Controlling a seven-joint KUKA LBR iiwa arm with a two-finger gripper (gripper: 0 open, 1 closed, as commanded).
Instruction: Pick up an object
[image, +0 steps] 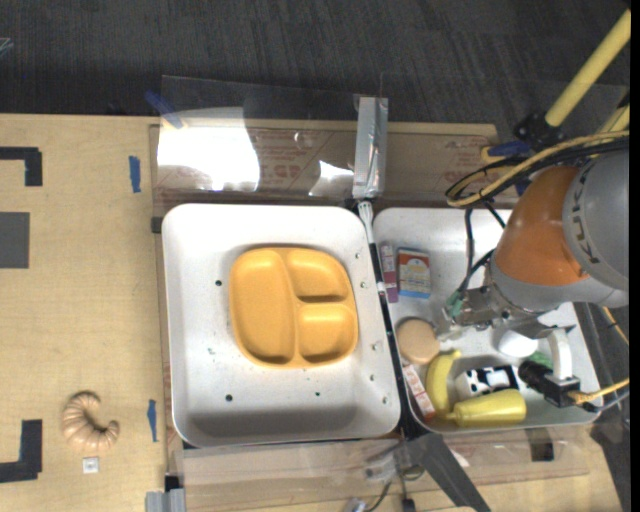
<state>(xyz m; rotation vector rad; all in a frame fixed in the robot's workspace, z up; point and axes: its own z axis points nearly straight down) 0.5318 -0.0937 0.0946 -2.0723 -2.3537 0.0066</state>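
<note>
Bins sit side by side on the wooden counter (80, 300). The left white shallow bin (190, 400) holds a yellow plastic plate with three sections (293, 305). The right white shallow bin (425, 235) holds a yellow banana (440, 380), a round tan cookie (417, 340), a small red and white box (413, 272) and a yellow bottle (490, 407). The gripper (490, 320) hangs low over this bin, above the banana; I cannot tell how wide it is. A tan curly toy (88, 420) lies on the counter.
</note>
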